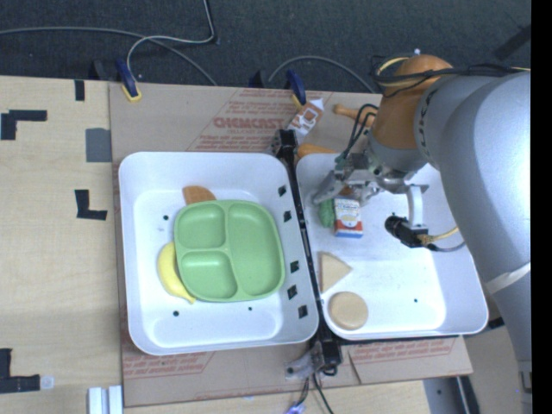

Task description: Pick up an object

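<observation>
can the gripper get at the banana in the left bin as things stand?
Probably not cleanly. The banana lies tucked under the green divided plate's left edge, against it, so a top-down grasp looks crowded. The gripper is over the right bin.

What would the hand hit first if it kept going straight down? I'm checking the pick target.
Most likely the small carton, which stands in the right bin just under the hand, with a green item beside it. Depth is hard to judge from this slanted view, so the hand may already be touching the carton.

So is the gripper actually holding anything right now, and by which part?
Cannot be told. The gripper sits low over the small carton and green item in the right bin, but the view shows nothing clearly between its fingers.
</observation>
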`<state>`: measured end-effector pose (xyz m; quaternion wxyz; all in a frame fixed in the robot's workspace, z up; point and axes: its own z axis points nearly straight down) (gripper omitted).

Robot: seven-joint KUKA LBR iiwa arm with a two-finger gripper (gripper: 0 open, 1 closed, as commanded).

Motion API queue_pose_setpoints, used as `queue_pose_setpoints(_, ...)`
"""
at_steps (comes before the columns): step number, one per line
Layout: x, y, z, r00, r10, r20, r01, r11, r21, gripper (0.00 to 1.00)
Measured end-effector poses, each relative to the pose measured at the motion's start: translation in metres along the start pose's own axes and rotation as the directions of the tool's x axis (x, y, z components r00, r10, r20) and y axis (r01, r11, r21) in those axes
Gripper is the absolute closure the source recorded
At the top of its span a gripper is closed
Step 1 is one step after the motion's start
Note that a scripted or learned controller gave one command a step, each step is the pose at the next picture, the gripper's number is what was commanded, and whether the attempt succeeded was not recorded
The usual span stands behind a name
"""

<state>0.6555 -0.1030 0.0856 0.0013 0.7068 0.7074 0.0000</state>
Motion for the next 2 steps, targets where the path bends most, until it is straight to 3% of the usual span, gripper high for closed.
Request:
queue_pose_setpoints(1,-0.004,-0.013,0.000,1.000,0.000,0.001,0.000,1.000,-0.001,0.00)
queue_pose_setpoints(2,-0.003,-0.012,-0.011,1.000,-0.001,0.000,0.001,1.000,-0.002,1.00)
